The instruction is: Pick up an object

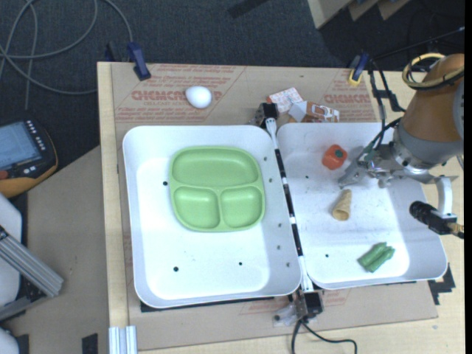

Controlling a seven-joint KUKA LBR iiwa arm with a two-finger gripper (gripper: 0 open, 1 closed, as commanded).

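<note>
The right bin holds three small things. A red-orange piece lies near its back left, a tan cone sits in the middle, and a green piece lies toward the front. My gripper hangs low over the bin, just right of the red-orange piece and above the cone. Nothing shows in its grasp. The grey arm with its orange band comes in from the right.
The left bin carries a green divided plate. On the bench behind the bins lie a white egg-shaped object and some crumpled wrappers. Blue clamps grip the back edge.
</note>
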